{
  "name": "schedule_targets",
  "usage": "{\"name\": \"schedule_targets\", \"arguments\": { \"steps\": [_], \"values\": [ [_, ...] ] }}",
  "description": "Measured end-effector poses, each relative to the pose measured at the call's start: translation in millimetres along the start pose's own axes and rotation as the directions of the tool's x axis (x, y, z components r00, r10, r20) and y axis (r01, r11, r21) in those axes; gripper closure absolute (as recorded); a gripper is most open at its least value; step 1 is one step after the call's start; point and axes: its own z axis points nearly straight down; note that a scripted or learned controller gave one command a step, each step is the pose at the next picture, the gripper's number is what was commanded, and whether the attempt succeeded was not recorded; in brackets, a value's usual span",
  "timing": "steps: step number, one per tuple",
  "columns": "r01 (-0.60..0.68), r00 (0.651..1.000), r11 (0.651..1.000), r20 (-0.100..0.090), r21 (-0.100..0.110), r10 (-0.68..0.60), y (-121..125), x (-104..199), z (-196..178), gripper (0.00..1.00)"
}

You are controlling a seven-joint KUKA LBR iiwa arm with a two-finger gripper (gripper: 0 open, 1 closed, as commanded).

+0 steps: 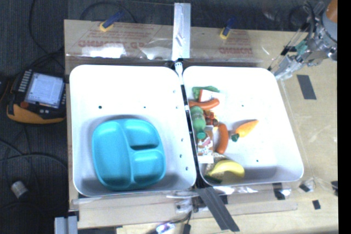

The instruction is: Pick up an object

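The right bin point(274, 134) holds a heap of toy food along its left wall: a yellow banana point(225, 169) at the front, an orange carrot point(245, 127) lying apart in the middle, a red-orange sausage point(221, 138), and several green and red pieces point(202, 109) behind them. My gripper point(288, 64) hangs at the far right, outside the right bin's back right corner and well away from the toys. Nothing shows between its fingers.
The left bin point(88, 85) holds a blue divided plate point(128, 152) at its front. A handheld device point(39, 96) lies left of the bench. Tape and clips line the back edge, with a metal strip point(181, 30) between the bins.
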Motion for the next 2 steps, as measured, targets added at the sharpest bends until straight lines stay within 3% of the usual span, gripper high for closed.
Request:
{"name": "schedule_targets", "arguments": {
  "steps": [1,2],
  "values": [
    [0.0,1.0,1.0,0.0,0.0,0.0,0,0,0,0.0],
    [0.209,0.978,0.978,-0.004,-0.002,-0.209,-15,-13,38,0.0]
  ]
}}
